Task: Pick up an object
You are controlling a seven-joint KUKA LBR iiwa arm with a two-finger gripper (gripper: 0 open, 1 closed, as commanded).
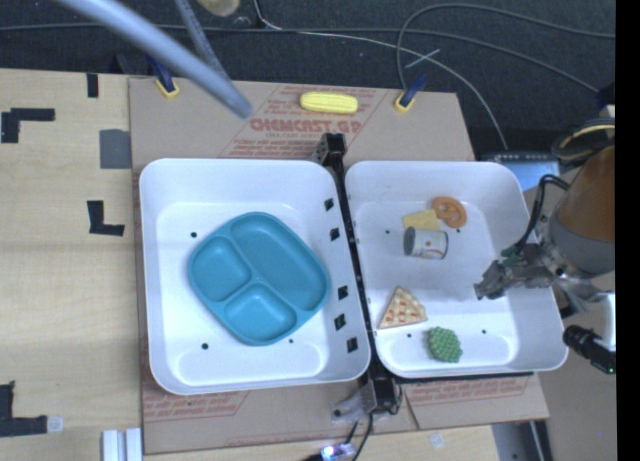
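Note:
In the right bin (500, 181) lie several small items: an orange round piece (450, 211), a yellow cheese-like wedge (420, 220), a small grey cup on its side (426, 243), a pizza slice (401, 309) and a green broccoli-like lump (444, 344). My gripper (492, 283) hangs at that bin's right side, over bare white floor, well right of the cup and above the green lump. Nothing shows between its tips.
The left bin (160, 249) holds a blue divided tray (258, 276). A yellow corn-like toy (328, 103) lies on the cardboard behind the bins. A black divider (345, 249) runs between the bins. Cables cross the dark back area.

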